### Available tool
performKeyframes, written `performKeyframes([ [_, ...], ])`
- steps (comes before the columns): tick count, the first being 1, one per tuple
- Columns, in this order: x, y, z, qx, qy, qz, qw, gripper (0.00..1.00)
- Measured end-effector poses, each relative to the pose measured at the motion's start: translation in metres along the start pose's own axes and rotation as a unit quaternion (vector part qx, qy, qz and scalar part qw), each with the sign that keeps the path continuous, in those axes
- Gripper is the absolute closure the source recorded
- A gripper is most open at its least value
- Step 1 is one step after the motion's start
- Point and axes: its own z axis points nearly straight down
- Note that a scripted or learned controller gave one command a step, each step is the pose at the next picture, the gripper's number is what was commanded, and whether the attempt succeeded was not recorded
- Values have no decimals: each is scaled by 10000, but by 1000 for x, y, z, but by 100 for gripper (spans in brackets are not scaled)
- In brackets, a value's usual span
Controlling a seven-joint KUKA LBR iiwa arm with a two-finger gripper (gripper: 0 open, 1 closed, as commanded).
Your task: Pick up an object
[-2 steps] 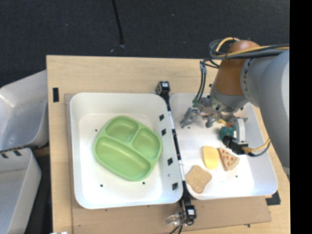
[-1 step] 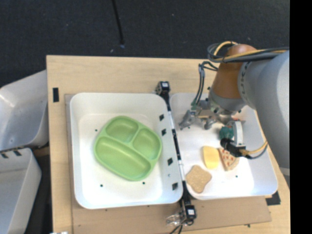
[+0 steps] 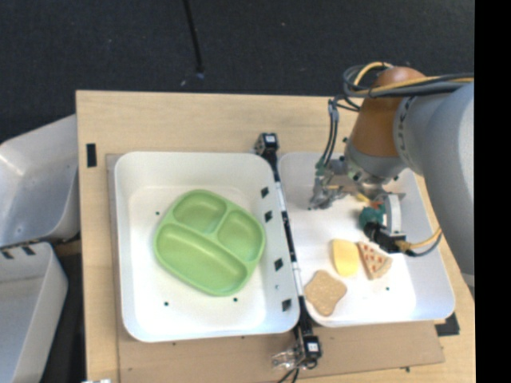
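Three toy foods lie in the front half of the right bin [image 3: 427, 290]: a yellow cheese block [image 3: 345, 257], a pizza slice [image 3: 373, 259] touching its right side, and a brown bread slice [image 3: 324, 291] near the front left corner. My gripper [image 3: 324, 192] hangs low over the bin's back left part, behind the foods and apart from them. Nothing shows in it. The grey arm with its orange band [image 3: 375, 130] reaches in from the right.
A green divided plate [image 3: 209, 242] lies in the middle of the left bin [image 3: 136, 182]. The ridge between the two bins [image 3: 281, 230] runs just left of my gripper. Bare bin floor lies between my gripper and the cheese.
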Motion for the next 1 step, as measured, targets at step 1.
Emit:
performKeyframes([
  [1,1,-9,-51,-4,10,-7,10000,100],
])
